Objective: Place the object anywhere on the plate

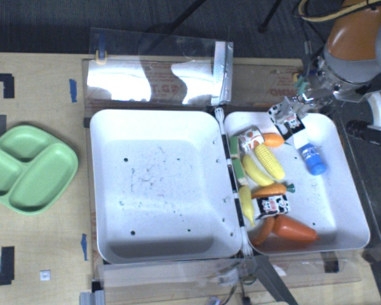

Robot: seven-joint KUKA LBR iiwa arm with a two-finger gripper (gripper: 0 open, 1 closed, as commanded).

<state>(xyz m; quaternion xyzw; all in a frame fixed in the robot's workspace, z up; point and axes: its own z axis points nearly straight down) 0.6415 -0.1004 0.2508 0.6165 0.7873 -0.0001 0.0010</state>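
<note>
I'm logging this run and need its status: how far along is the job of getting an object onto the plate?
Nothing looks done yet: the green divided plate sits on the bench left of both bins with nothing on it. In hand: the gripper hovers at the back of the right white bin, above the pile of toy food, including the yellow corn cob and blue bottle. Picking, carrying and placing all remain.

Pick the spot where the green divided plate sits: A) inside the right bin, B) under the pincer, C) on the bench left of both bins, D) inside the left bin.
C: the green divided plate rests on the bench, left of the left bin.
</note>
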